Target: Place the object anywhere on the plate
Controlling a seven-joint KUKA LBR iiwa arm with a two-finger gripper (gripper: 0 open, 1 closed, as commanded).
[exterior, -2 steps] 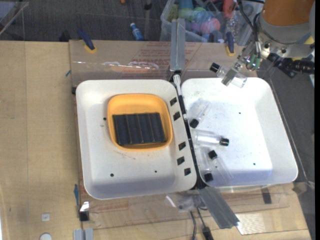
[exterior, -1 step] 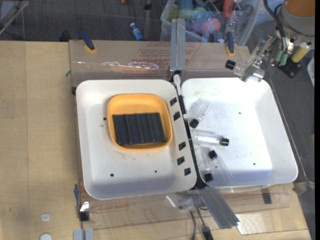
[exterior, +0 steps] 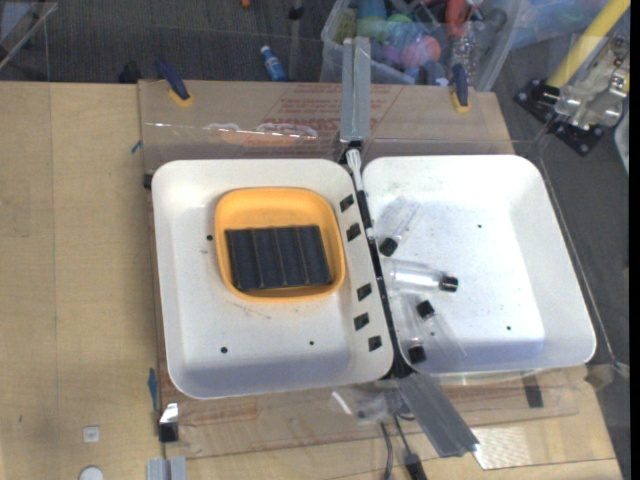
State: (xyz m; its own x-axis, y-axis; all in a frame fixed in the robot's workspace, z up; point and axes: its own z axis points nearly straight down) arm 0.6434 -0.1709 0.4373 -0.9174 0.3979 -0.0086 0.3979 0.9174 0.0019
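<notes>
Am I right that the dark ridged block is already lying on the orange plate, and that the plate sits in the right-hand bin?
Not quite: the camera view shows the orange plate in the left-hand bin, not the right-hand one. The rest holds: the dark ridged block lies on the plate.

Left bin (exterior: 190,298): holds an orange plate (exterior: 278,206), frame centre-left
On plate: dark ribbed rectangular object (exterior: 278,257)
Right bin (exterior: 500,268): small clear, black-capped pieces (exterior: 420,281) near its left wall
</notes>
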